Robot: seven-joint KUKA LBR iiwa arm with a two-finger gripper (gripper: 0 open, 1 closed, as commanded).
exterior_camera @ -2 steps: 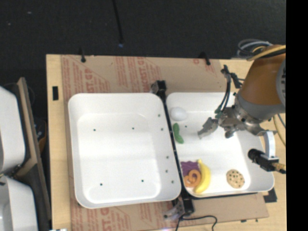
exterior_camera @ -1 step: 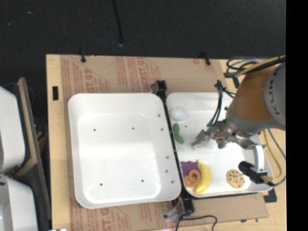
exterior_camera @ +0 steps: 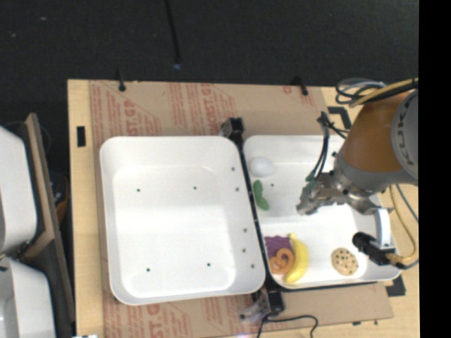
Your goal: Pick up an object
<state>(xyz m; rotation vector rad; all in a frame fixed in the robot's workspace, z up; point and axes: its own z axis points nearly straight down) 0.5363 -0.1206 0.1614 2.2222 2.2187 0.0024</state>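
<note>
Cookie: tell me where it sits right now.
The cookie lies in the right bin, near its front right corner, to the right of the banana and below the tool.

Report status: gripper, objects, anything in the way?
Gripper low in right white bin, grasp unclear. Small green piece, white egg-shaped object, yellow banana, cookie lie apart. No obstruction.

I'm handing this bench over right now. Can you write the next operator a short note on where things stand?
Gripper: over the middle of the right bin, above bare floor; I can't tell if it's open or shut, and nothing shows in it.
Right bin holds: white ball at the back left, green piece by the left wall, banana and purple-orange toy at the front left, cookie at the front right.
Done: nothing picked yet.
Left: grasp and lift one object.
</note>
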